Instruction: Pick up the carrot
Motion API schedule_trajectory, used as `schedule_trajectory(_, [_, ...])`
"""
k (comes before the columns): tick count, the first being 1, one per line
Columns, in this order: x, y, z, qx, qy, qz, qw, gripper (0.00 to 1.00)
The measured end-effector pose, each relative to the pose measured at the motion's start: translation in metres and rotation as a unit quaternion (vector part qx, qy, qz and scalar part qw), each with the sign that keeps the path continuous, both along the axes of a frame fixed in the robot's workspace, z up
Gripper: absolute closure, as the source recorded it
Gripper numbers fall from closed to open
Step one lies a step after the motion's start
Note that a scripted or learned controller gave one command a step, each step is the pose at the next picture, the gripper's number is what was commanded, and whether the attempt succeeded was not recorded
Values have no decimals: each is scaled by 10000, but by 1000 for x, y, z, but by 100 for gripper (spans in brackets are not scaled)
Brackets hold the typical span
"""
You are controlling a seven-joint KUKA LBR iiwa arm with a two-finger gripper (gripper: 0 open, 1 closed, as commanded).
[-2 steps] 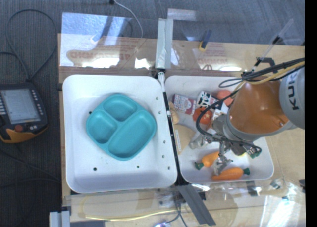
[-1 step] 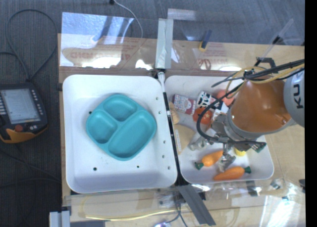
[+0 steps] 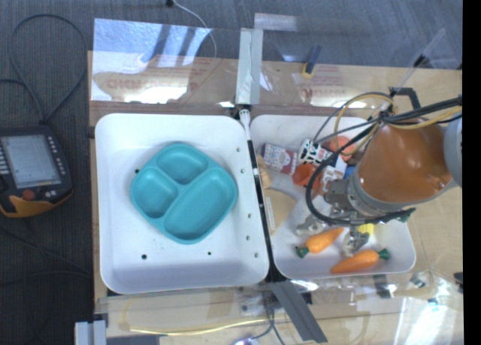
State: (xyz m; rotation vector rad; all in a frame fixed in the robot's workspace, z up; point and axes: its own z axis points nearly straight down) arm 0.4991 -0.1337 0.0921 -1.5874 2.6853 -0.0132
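Two carrots lie in the right bin [image 3: 406,261] near its front wall, one carrot [image 3: 325,241] just beside the gripper [image 3: 352,240], whose finger spread I cannot tell, so descent should centre squarely over it before closing.

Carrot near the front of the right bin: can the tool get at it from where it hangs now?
Probably yes. The tool hangs just above the front carrot, beside a second carrot, and nothing lies over either.
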Motion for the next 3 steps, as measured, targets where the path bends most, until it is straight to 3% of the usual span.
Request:
schedule_trajectory(1, [-8,24,-1,-85,13,1562,9877,0])
schedule_trajectory(2, [-7,27,10,-72,7,1561,9877,100])
schedule_trajectory(3, [-7,29,18,-57,10,1561,9877,100])
